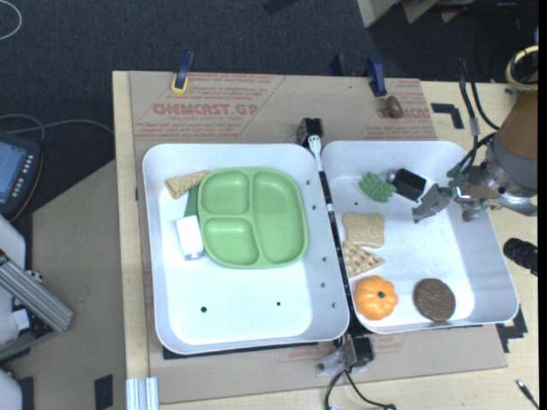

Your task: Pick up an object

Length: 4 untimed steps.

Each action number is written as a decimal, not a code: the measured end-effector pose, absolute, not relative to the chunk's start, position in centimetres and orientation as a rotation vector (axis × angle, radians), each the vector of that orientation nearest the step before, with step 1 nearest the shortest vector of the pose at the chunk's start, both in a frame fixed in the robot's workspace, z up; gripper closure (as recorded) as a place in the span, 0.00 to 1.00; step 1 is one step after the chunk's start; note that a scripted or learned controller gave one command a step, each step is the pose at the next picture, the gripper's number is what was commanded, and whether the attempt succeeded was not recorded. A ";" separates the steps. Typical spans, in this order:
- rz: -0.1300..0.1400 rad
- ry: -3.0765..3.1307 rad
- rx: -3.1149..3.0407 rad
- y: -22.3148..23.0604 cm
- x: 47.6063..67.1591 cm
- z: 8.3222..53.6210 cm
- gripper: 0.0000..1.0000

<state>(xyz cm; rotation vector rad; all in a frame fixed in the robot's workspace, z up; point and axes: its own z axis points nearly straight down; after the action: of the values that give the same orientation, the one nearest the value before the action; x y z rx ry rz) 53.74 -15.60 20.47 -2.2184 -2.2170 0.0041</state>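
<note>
Light green three-compartment plastic plate (253, 217), small white block (189, 236), tan triangular cracker (184, 183) in glossy white left bin (248, 323). Orange pumpkin (376, 297), speckled brown round cookie (434, 299), beige bread slice (364, 229), tan lattice-patterned waffle piece (361, 260), dark green bumpy toy (376, 186), black block (408, 184) in white right bin (487, 267).

Up and right of the jaws, the arm (521, 143) is cut off by the picture's right edge. Far left of them, the green plate (254, 217) hides part of a tan wedge (184, 183).
</note>
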 end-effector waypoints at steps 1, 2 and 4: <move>0.005 -2.215 -2.218 -15.9 52.9 15.7 0.00; 0.004 -2.216 -2.217 -14.9 53.1 10.8 0.00; 0.000 -2.219 -2.224 -14.9 53.2 9.5 1.00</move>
<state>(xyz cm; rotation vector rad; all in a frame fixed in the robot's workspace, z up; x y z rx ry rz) 53.16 -14.95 9.53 -2.2239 -2.2194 -0.0004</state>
